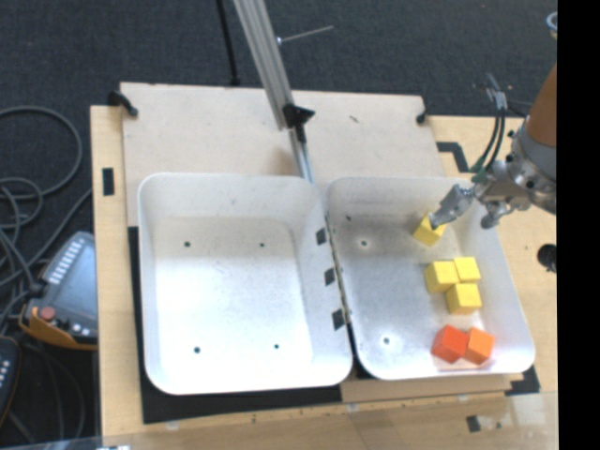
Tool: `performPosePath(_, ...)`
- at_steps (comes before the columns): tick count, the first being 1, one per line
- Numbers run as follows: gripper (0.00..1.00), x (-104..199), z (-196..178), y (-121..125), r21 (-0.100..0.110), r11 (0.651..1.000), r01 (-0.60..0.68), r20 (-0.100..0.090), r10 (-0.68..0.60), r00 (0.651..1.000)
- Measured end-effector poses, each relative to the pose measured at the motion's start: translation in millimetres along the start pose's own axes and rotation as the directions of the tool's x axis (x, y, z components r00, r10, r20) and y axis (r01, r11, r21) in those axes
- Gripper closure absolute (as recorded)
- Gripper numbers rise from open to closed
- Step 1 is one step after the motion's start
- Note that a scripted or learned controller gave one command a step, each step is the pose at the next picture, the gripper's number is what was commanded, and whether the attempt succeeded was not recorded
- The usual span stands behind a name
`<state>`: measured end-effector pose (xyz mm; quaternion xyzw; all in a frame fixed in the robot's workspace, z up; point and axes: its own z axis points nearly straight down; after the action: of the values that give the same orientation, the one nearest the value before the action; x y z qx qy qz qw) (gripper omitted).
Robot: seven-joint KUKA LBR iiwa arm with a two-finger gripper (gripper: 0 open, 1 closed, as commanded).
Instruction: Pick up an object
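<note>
**Pincer over the right bin, beside a lone yellow cube**

At three o'clock on the tabletop [112, 251], in the right bin [375, 279], the pincer [469, 206] hangs with fingers spread; one fingertip touches a yellow cube [427, 232]. Toward five o'clock lie three more yellow cubes [455, 283], then two orange blocks [461, 344]. The left bin [159, 251] sits at nine o'clock.

Dark carpet floor [112, 26], pale wooden bench [225, 134], black cables [28, 186] at left — slanted aluminium pole [262, 50]
</note>
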<state>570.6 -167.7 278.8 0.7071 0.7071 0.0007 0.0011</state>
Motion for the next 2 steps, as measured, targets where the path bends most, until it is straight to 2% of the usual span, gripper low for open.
performPosePath(1, 0.0, -45, 150, -18, -0.023, 1.0, 0.004, 0.011, -0.004, 1.0)
performPosePath(2, 0.0, -19, 158, -35, -0.032, 0.999, 0.001, 0.022, 0.0, 1.0)
